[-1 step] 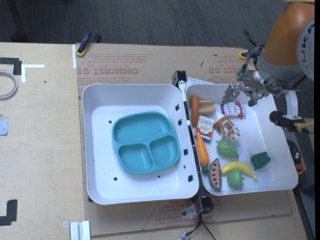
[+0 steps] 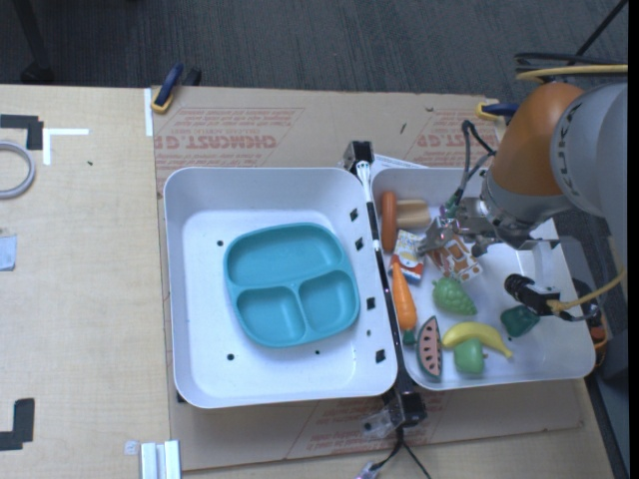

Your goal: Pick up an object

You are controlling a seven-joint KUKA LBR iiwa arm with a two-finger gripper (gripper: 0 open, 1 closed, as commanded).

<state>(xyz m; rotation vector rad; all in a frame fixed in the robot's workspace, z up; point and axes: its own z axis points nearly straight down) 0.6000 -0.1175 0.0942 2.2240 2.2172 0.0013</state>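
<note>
We find the tool (image 2: 446, 236) down in the right bin (image 2: 559, 362) (grip state indiscernible), mid-approach; next it must close on one toy.

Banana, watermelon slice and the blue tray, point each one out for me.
banana (image 2: 476, 336), camera view, middle of its yellow curve.
watermelon slice (image 2: 429, 346), camera view, red flesh.
blue tray (image 2: 292, 283), camera view, ridge between its compartments.

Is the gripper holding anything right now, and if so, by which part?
It cannot be told. The gripper is down in the right bin among the toy food, but no item is clearly seen in its grasp.
</note>
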